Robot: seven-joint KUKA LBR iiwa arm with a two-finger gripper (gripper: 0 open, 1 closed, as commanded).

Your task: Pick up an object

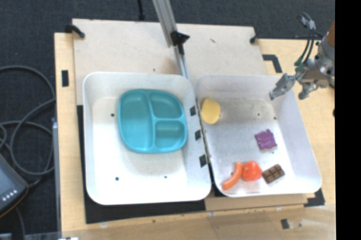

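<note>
A dark carpet is surrounding the table (237, 44), which is carrying two white bins. My tool (294, 86) is hovering over the right bin's (299, 137) upper right rim, spread wide and holding nothing. The candidates are lying loose in that bin: a yellow ball (210, 110) by the divider, a purple block (265, 139), an orange carrot (241, 173) and a brown bar (273, 173). The bin's middle is offering open room for descent. The left bin (101, 137) is holding a teal tray (152, 121).

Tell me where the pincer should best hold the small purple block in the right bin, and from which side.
Probably from straight above, closing across the two opposite flat sides of the small purple block. It lies flat and alone on the floor of the right white bin, apart from the brown piece, so the pincer has room around it.
</note>
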